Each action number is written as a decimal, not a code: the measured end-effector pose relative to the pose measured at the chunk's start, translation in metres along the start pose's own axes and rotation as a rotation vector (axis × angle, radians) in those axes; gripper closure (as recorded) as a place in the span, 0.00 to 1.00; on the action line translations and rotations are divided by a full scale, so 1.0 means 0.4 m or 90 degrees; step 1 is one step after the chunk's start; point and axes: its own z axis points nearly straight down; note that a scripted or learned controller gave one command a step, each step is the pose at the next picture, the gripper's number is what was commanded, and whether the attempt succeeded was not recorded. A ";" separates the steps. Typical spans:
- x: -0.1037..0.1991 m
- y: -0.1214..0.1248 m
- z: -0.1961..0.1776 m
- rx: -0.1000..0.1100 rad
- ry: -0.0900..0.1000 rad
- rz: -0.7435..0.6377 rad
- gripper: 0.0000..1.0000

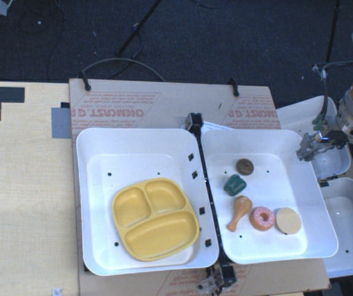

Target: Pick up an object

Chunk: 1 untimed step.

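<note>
**Five small items wait in the right bin; arm off its far right corner**

Yellow divided plate (156,219) fills the near part of the left bin (96,147), tilted slightly. Across the divider, the right bin (315,227) holds a drumstick (239,213), a pink donut (262,218) touching a tan round cookie (288,221) toward the near right corner, a green piece (235,184) near the middle, and a brown disc (244,166) just beyond it. The gripper (312,145) hangs over the right bin's far right corner, apart from every item; whether its fingers are spread cannot be told.
</note>
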 end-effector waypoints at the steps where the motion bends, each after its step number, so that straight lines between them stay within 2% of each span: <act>1: 0.112 -0.045 0.003 0.003 0.001 -0.001 1.00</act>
